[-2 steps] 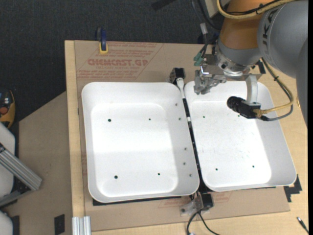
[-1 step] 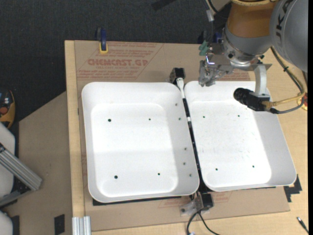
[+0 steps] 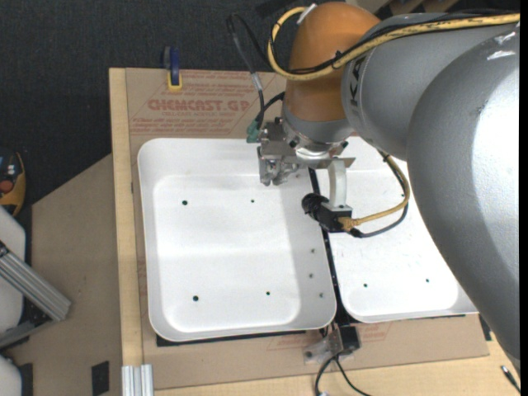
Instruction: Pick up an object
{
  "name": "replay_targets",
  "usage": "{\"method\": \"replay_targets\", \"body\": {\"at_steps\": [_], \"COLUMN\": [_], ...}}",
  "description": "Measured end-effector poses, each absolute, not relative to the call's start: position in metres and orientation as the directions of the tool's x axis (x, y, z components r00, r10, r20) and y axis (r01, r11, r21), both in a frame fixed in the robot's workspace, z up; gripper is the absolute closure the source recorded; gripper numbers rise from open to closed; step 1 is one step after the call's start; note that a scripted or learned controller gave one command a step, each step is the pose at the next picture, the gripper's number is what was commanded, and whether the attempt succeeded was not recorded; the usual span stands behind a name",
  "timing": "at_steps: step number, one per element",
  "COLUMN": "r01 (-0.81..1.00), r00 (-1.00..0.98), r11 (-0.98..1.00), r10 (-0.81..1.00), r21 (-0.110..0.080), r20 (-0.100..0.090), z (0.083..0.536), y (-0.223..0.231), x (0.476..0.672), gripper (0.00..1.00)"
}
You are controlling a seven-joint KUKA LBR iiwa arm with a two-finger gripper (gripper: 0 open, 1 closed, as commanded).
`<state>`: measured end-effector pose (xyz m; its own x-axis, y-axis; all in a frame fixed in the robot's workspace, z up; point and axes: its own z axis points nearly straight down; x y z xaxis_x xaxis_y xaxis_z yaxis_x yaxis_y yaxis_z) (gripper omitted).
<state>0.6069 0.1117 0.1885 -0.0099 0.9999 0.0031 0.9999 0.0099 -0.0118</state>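
Blue clamp (image 3: 172,66) on brown board (image 3: 206,106)

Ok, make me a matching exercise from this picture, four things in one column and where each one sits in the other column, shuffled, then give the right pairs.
Things:
1. gripper
2. blue clamp
3. left bin
4. right bin

Places:
A. at the far left edge of the brown board
B. partly under the big grey arm
C. over the far rim of the left bin
D. on the board's left half, dark dots on its floor

Pairs: 1-C, 2-A, 3-D, 4-B
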Motion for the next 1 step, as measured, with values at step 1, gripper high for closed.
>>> {"method": "replay_targets", "body": {"at_steps": [1], "r01": [1.0], "r00": [0.002], "r11": [-0.002], "r10": [1.0], "r21": [0.012], "r20": [0.001], "z": [0.2934], "y": [0.0828], "x": [0.615], "gripper": [1.0]}}
